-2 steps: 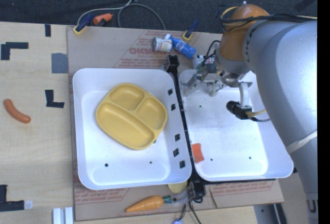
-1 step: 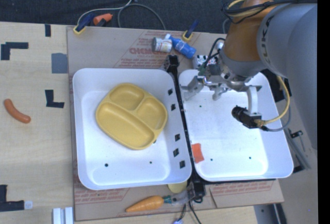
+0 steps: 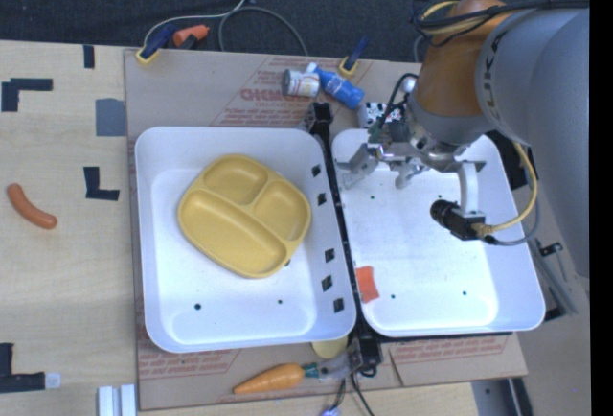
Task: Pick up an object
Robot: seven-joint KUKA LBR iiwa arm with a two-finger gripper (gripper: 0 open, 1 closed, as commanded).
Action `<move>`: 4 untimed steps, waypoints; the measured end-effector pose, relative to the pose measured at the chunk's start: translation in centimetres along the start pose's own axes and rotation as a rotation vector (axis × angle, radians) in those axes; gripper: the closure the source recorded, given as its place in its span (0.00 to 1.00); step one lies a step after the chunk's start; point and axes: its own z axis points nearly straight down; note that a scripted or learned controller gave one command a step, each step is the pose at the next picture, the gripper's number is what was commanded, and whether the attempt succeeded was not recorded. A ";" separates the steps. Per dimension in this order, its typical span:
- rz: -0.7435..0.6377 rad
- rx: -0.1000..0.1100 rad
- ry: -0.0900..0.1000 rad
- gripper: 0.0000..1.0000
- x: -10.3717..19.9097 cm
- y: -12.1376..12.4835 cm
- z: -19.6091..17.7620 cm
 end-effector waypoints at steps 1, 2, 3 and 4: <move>0.003 -0.005 -0.003 0.00 -5.7 5.5 10.3; 0.000 -0.003 -0.001 0.00 -4.7 6.9 9.9; 0.006 -0.002 -0.003 0.00 -13.6 6.7 9.1; -0.001 0.005 0.001 0.00 -6.4 1.5 8.6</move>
